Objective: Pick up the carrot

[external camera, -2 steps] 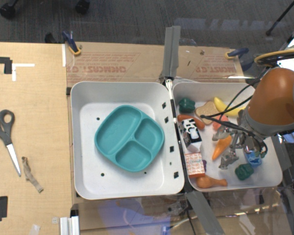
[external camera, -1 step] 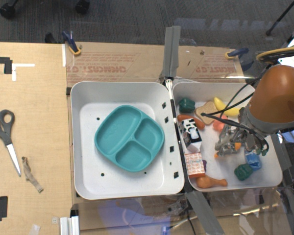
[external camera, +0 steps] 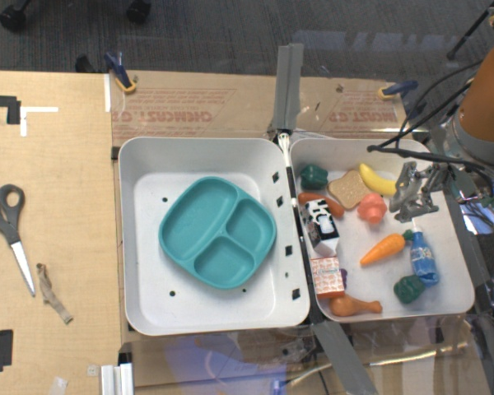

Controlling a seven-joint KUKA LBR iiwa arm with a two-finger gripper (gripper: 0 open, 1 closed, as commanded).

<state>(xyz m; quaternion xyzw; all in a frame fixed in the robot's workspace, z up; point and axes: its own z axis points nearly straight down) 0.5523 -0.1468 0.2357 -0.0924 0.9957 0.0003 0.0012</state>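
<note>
The orange carrot (external camera: 383,249) lies tilted on the floor of the right bin (external camera: 457,245), its thick end toward the right. My gripper (external camera: 413,196) hangs above the bin's right part, up and to the right of the carrot and apart from it. Its metal fingers (external camera: 407,189) point down-left, and nothing shows between them. A blue bottle (external camera: 422,258) rests just right of the carrot.
Around the carrot the right bin holds a yellow banana (external camera: 377,179), bread slice (external camera: 351,189), peach-coloured fruit (external camera: 372,209), two green peppers (external camera: 314,175), a black-and-white carton (external camera: 321,220), a snack packet (external camera: 327,276) and a drumstick (external camera: 354,306). The left bin (external camera: 140,245) holds a teal divided plate (external camera: 218,232). Scissors (external camera: 8,220) lie on the bench.
</note>
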